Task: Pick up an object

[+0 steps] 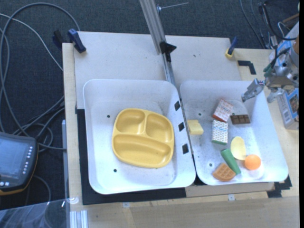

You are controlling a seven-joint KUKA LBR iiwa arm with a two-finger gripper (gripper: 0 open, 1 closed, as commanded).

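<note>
My gripper (262, 93) hovers over the far right rim of the right bin (204, 91), open, with nothing between its fingers. Below it in that bin lie a red and white carton (222, 110), a brown chocolate bar (240, 119) and a green and white carton (219, 132). Farther toward the front are a pale yellow slice (238, 147), a green cucumber (231, 161), an orange (252, 162) and a waffle (223, 172). A yellow cheese block (194, 127) rests by the bin's left wall.
The left bin (95, 127) holds a yellow divided plate (142, 137). A metal pole (152, 13) rises between the bins at the back. Blue clamps (76, 39) sit on the bench's far corners. Cables and a tablet (16, 163) lie on the floor to the left.
</note>
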